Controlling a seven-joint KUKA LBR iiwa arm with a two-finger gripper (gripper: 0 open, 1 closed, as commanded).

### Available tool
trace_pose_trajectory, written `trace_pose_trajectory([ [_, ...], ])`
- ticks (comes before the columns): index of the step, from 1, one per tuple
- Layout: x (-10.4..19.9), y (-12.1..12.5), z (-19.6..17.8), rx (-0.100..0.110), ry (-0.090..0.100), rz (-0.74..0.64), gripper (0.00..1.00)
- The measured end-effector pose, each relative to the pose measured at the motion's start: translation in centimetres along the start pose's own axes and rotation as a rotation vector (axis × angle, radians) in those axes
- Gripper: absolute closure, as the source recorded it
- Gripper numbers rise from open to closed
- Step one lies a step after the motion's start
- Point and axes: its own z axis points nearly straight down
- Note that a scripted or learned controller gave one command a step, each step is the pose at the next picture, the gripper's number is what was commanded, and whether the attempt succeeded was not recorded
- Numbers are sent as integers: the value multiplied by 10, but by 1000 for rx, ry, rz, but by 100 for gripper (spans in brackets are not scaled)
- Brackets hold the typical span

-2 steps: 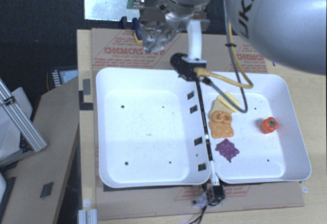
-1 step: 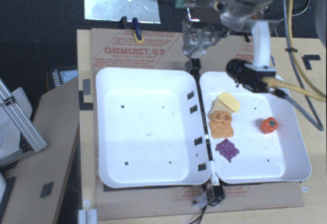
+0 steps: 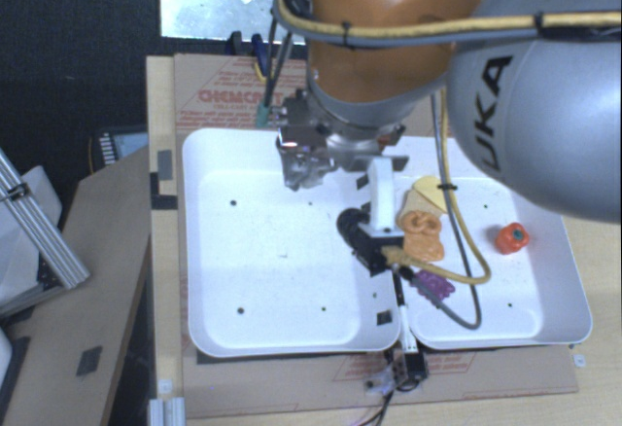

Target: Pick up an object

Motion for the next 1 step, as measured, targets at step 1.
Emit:
trace_pose_trajectory([
  [1,-40,-28,43,-9,3,8,100],
])
